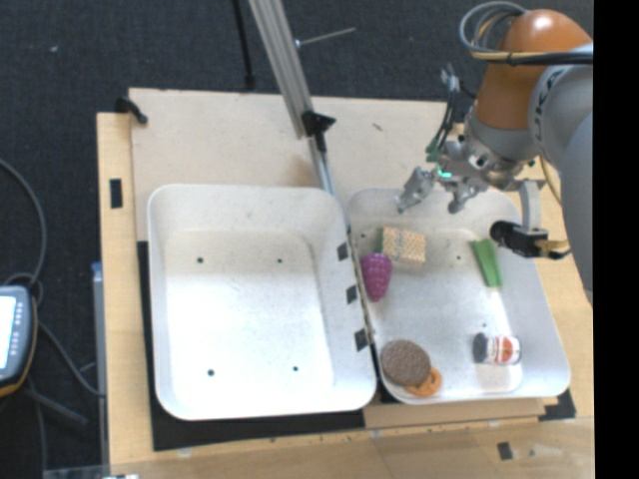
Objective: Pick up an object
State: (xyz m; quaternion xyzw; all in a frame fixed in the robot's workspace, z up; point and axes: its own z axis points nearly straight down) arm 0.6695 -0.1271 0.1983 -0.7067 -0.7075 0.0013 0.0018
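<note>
1. Here, the gripper [435, 194] hangs over the far end of the right bin [534, 312], its fingers spread apart with nothing between them.
2. Nearest it lies a tan waffle-textured block [404, 244], squarish with a grid pattern, resting flat on the bin floor just below the gripper.
3. Just left of the block and a little nearer the camera sits a magenta berry-like piece [376, 274].
4. Right of the block lies a green stick [486, 262].
5. Well below the block rest a brown round disc [404, 362] and a red-and-white can [497, 349].
</note>
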